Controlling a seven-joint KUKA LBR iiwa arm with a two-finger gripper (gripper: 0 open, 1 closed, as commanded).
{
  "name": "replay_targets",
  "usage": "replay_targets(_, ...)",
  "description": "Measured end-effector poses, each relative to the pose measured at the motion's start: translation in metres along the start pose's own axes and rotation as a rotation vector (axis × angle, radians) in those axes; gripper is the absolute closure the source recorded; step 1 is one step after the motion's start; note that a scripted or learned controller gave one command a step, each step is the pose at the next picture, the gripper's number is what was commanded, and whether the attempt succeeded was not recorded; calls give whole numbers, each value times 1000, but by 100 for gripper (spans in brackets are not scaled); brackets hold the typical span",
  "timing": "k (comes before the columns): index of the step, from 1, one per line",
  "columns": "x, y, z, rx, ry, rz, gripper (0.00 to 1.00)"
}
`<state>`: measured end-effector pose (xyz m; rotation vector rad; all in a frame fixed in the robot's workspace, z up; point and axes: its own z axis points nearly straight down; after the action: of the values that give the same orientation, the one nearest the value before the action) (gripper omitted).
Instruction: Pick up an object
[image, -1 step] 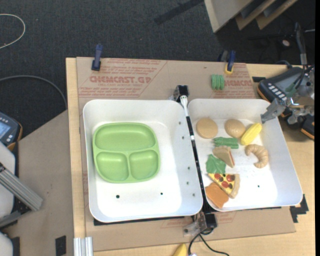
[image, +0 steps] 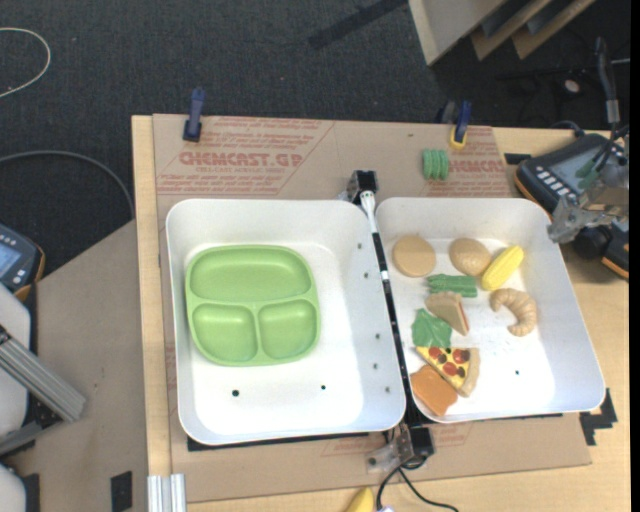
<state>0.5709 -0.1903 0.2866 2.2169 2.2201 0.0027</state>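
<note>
Presently, gripper place: the grey two-finger gripper (image: 573, 214) sits at the far right corner of the right-hand shallow white bin (image: 575, 330), over its rim and not above any item.
Gripper state: it cannot be told from this view whether it is open or shut; nothing is seen held.
Nearest candidate: the yellow plastic corn cob (image: 502, 266), lying in the right bin towards the camera and to the view's left of the gripper.
Corn axis: slanted, with the upper end pointing towards the gripper's corner.
Corn neighbours: its lower end touches or nearly touches the tan rounded bread roll (image: 468, 256); the curved tan croissant (image: 516, 310) lies just beside it, nearer the camera.
Further items: the pizza slice with red dots (image: 456, 366) lies well apart from the gripper.
Left bin: the green divided plastic tray (image: 252, 303) lies farthest away.
Judgement: a short inward reach to the corn looks likeliest, gripping across its slant.
</note>
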Motion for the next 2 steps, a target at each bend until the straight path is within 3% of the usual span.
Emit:
replay_targets(1,41,30,-153,-18,-3,-6,100)
replay_targets(2,77,-19,-257,-12,0,-3,100)
